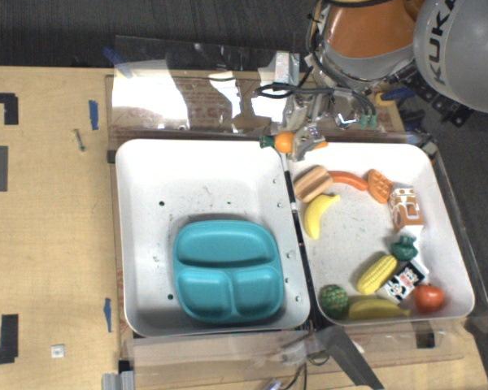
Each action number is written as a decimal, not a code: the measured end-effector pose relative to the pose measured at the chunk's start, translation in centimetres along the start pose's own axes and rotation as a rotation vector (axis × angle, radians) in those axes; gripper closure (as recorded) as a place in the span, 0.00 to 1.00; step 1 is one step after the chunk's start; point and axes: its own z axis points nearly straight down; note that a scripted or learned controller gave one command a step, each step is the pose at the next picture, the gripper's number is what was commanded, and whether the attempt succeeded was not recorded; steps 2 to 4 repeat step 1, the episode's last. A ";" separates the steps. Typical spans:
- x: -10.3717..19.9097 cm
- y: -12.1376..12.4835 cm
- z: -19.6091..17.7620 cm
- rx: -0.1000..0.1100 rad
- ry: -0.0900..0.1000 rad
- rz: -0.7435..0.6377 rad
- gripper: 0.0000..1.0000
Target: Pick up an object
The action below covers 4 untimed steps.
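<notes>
Nearest the camera, along the front wall of the right bin (451,210), sit a green broccoli (334,299), a long yellow-green piece (374,308) lying flat, and a red tomato (429,298) in the front right corner. Just behind them a corn cob (376,273) lies at a slant, touching a small black-and-white box (405,282), with a dark green piece (404,248) right behind that box.

In the left bin (146,177), a teal divided plate (227,270) rests toward the front, its two small compartments nearest and the long one behind.

Farther back in the right bin, a banana (318,214) lies near the wall shared by the two bins, and a tan-and-brown bun (311,183) touches its far end. An orange carrot (347,180) stretches rightward from the bun toward a ridged orange piece (379,186). A white-and-orange block (405,207) sits near the right side, just in front of that ridged piece.

At the far edge, above where the two bins meet, the claw (302,140) hangs from the grey arm (459,35) with its orange band (370,10). A small orange ball (284,143) with a green tip shows right at the claw, over the back rim. Whether the claw is pinching the ball I cannot tell; the parts there are too small and cluttered.

Behind the bins, a shiny clear sheet (187,100) lies on the desk (41,218).
</notes>
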 end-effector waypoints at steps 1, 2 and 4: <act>-0.3 2.4 0.9 -0.002 0.005 -0.207 1.00; -0.3 2.4 0.9 -0.002 0.005 -0.207 1.00; -0.3 2.4 0.9 -0.002 0.005 -0.207 1.00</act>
